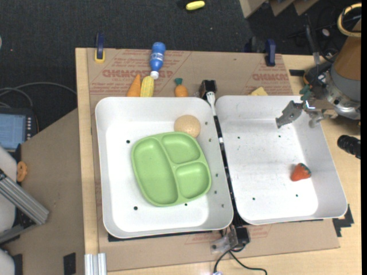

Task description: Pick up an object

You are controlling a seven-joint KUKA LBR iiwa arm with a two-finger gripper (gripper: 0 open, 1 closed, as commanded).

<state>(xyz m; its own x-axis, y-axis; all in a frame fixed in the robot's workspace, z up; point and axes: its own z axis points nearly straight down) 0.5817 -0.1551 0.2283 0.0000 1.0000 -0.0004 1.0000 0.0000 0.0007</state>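
Note:
A red strawberry-like toy (300, 172) lies in the right bin (258, 205), toward its right side. My gripper (300, 118) hangs over that bin's far right corner, well behind the red toy and apart from it. Its two grey fingers (286, 114) stand spread, open, with nothing between them. In the left bin (114, 199) a green divided plate (171, 168) lies flat, and a beige round object (187, 125) rests against the plate's far edge.
Behind the bins on the cardboard lie a blue-capped bottle (156, 59), a corn cob (147, 86), two carrots (134, 86) (180, 89), a black item (207, 87) and a yellow piece (259, 91). Blue clamps (100, 48) (269, 51) grip the back edge.

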